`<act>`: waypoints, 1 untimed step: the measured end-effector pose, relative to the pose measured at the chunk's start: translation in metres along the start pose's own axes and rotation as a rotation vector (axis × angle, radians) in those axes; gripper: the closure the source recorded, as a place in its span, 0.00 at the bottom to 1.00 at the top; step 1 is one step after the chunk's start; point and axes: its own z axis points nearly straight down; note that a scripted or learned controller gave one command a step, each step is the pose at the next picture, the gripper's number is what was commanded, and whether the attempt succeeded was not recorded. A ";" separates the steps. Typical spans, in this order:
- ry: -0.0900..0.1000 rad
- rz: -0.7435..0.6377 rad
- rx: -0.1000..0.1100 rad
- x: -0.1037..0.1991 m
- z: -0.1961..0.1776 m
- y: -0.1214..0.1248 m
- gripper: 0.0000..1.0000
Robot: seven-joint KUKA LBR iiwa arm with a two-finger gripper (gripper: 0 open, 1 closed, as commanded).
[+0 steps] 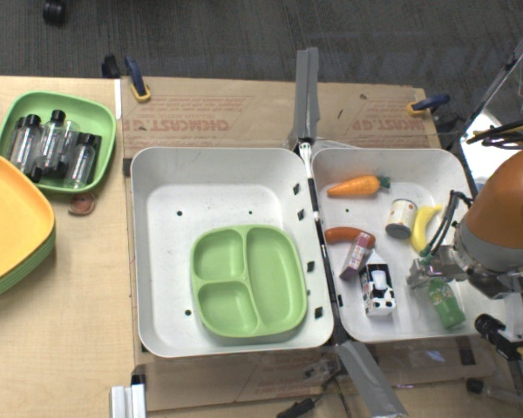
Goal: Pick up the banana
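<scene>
Claw (429, 273) low in right bin (392, 157), close to its right wall; opening and contents not discernible. Banana (424, 224) just above claw: curved, smooth, yellow, free, touching small can (402, 218). Green bottle (445, 305) directly below claw. Carrot (358, 186) farther up-left. Black-and-white carton (379, 289) left. Open white floor up-left, between carrot and can.

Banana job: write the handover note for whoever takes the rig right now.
Gripper: low over the right side of the right bin, just above the green bottle; nothing seen between its fingers.
Banana: lying in the right bin beside the small can, just above the gripper in the camera view.
Done: nothing, banana not lifted.
Left: move onto the banana, close on it, lift.
</scene>
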 end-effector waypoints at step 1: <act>0.000 0.002 0.000 -0.001 -0.008 0.000 1.00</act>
